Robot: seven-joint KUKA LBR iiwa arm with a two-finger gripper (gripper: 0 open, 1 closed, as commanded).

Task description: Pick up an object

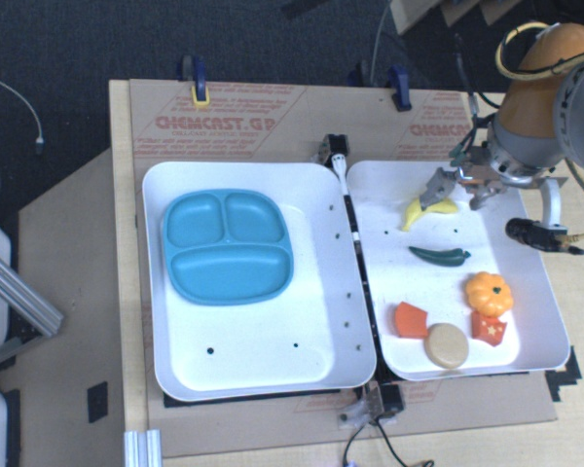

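The yellow banana (418, 213) lies in the upper part of the right bin (535, 290), right of centre in the frame, and we see the hand (459, 191) just above it at the upper right. Its grey fingers (434, 190) are spread apart, one reaching down to the banana's upper end; we cannot tell if it touches, and nothing sits between them. Below the banana we see a green pepper (440, 254), then an orange pumpkin (489, 293), a red block (410, 320), a tan disc (447, 345) and a red starred piece (490, 330). In the left bin (311, 348) on the table rests a blue divided plate (229, 246).
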